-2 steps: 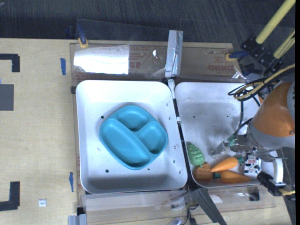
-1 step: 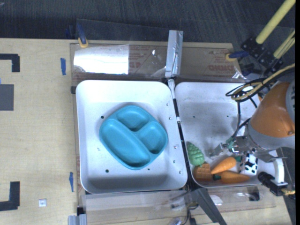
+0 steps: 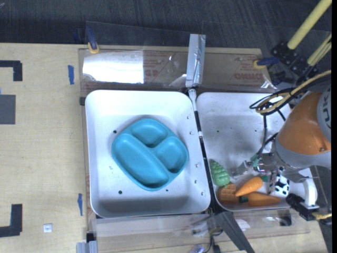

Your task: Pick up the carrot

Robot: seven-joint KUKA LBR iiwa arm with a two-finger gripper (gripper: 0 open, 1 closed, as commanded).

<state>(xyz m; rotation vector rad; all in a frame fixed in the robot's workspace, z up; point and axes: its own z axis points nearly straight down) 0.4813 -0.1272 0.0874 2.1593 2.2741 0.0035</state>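
The arm covers much of the tool (image 3: 265,168), so its gap cannot be told; it hangs just above the carrot (image 3: 249,186) at the right bin's (image 3: 231,115) near edge.

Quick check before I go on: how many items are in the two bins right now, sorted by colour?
Blue: 1, the divided plate in the left bin.
Green: 1, a toy vegetable in the right bin.
Orange: 2, the carrot and a second orange piece.
Brown-orange: 1, a small piece.
Black and white: 1, a small object near the gripper.
Total: 6
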